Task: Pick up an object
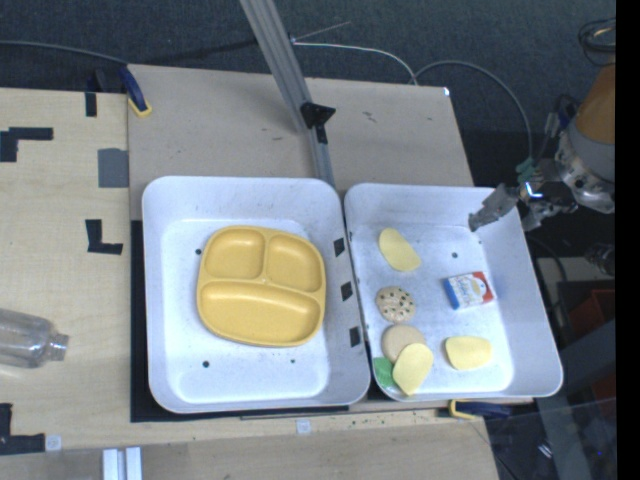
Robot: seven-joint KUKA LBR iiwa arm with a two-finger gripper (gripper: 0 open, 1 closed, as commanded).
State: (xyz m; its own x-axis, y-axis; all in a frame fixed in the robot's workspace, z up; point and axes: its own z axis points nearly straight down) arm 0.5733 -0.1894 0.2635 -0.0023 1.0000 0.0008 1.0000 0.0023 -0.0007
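Six small items lie in the right bin (520, 268), beside the yellow plate (262, 285). Nearest its upper corner, the small carton (468, 290) lies clear. Gripper (503, 206) hovers above that corner, fingers holding nothing, spread unclear, probably poised for descent.

Wooden bench (230, 118) on dark carpet floor (120, 8)

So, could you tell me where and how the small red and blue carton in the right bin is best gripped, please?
Grip the carton across its two long sides, coming straight down from above. It lies flat and apart from the yellow pieces, so the gripper has room on both flanks.
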